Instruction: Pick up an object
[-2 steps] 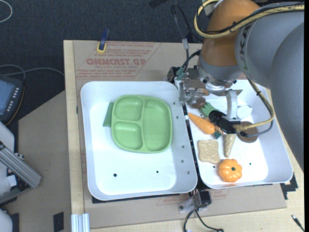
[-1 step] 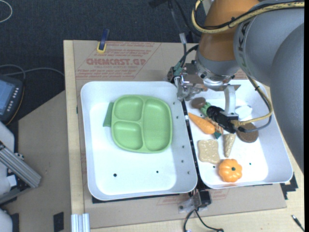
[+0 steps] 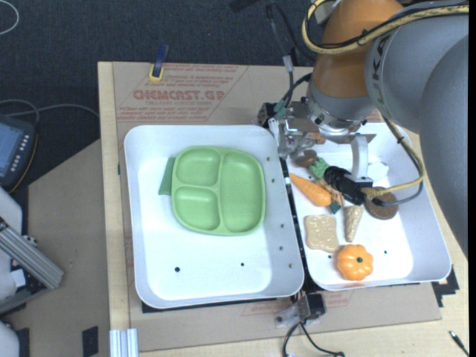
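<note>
Over the right bin (image 3: 416, 251), the claw (image 3: 320, 151) hangs above the carrot (image 3: 312, 190); whether it is apart or together cannot be told.

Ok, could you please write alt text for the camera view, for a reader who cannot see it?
A grey robot arm with its gripper reaches into the right bin, above a toy carrot, cracker and small pumpkin. The left bin holds a green divided plate.

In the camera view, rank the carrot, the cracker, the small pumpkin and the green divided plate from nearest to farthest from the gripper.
From the gripper:
1. Carrot, right bin, just below it.
2. Cracker, lower.
3. Pumpkin and green plate in the left bin: too close to call.
</note>
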`<state>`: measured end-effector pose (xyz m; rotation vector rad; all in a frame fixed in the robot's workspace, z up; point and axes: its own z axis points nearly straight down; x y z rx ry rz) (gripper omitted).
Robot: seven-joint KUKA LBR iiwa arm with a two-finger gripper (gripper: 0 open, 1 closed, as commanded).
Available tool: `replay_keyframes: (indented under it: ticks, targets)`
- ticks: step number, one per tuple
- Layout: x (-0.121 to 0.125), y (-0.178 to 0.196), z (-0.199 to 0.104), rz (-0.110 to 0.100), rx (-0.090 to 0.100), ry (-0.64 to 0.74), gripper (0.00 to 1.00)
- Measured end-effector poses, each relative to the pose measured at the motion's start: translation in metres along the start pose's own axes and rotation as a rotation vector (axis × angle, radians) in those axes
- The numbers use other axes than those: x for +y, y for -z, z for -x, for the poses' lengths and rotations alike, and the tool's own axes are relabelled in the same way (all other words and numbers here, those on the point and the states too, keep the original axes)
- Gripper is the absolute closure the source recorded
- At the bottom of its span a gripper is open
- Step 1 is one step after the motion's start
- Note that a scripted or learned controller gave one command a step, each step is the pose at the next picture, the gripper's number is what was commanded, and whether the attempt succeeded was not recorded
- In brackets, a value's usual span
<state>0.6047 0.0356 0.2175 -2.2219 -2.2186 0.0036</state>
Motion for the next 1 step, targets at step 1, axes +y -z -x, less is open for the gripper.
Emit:
replay_keyframes:
  ticks: [1]
  targets:
    - [-0.0058, -0.0028, -0.0048, -0.001, 0.0, 0.002, 1.0]
